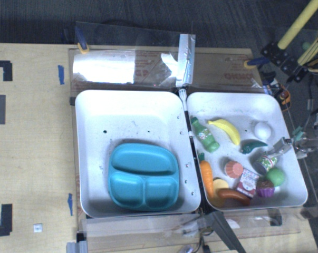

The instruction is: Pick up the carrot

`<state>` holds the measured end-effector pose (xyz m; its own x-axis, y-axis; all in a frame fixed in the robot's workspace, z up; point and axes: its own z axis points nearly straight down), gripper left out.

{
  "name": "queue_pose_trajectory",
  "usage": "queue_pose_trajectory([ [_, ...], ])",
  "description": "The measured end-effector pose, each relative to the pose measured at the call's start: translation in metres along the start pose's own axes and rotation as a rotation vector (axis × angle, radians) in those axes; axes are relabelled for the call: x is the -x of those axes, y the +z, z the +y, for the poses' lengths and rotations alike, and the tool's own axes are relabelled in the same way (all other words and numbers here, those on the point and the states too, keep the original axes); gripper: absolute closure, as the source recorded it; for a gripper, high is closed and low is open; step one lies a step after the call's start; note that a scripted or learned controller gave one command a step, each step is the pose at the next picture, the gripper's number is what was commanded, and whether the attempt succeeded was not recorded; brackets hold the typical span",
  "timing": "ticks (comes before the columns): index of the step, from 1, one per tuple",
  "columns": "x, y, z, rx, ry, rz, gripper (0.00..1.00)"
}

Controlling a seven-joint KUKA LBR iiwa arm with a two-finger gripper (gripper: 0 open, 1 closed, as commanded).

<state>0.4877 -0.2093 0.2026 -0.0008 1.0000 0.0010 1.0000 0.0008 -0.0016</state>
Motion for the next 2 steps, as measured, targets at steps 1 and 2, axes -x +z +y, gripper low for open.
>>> queue_pose_trajectory([
  [1, -0.063, -0.024, 0.068, 0.005, -0.103, -0.002, 0.0],
  [2, -0.112, 0.052, 0.006, -0.003, -0.325, 0.001, 0.0],
])
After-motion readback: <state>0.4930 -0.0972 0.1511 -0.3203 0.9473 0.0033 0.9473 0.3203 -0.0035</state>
